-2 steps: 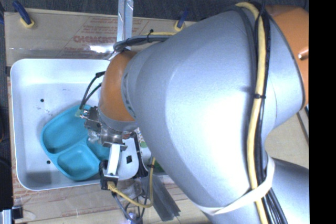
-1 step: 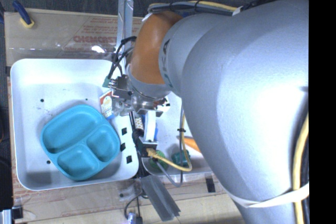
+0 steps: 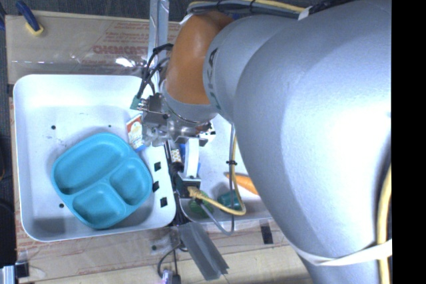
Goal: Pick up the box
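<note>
Camera view: red unreadable print on plastic sheet (image 3: 113, 43)

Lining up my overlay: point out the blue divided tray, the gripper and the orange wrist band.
blue divided tray (image 3: 101, 179), camera view, centre ridge.
gripper (image 3: 154, 133), camera view, fingertip area.
orange band (image 3: 190, 60), camera view, curved top.

A blue divided tray (image 3: 101, 179) lies in the left bin (image 3: 30, 143).

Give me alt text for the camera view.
A large grey arm with an orange band reaches over two white bins, its end effector low near their shared wall. A blue divided tray lies in the left bin.
</note>
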Robot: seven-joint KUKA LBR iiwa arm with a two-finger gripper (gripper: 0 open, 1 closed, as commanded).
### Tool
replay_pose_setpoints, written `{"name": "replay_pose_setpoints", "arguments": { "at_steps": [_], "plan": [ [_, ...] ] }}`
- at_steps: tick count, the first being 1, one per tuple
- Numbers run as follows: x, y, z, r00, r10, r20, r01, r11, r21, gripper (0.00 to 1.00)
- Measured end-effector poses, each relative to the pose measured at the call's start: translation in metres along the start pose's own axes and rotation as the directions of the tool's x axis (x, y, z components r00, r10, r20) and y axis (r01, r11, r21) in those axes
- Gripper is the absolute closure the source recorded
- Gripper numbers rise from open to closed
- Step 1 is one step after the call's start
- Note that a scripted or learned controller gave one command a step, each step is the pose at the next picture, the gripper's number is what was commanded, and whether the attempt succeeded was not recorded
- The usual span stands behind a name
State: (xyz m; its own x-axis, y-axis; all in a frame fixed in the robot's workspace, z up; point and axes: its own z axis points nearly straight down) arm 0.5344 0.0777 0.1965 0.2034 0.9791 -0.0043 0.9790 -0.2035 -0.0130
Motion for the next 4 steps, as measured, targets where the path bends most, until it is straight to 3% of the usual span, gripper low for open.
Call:
{"name": "replay_pose_setpoints", "arguments": {
  "at_steps": [1,2,3,4],
  "plan": [
    [0.074,-0.056,0.047,0.981,0.193,-0.002,-0.193,0.981,-0.003,1.0],
    [0.025,-0.03,-0.024,0.851,0.525,-0.006,-0.525,0.851,-0.005,1.0],
    [0.097,-0.057,0.084,0.585,0.811,-0.018,-0.811,0.585,-0.003,1.0],
    [0.118,-0.073,0.095,0.683,0.73,-0.035,-0.731,0.683,-0.015,1.0]
  ]
}}
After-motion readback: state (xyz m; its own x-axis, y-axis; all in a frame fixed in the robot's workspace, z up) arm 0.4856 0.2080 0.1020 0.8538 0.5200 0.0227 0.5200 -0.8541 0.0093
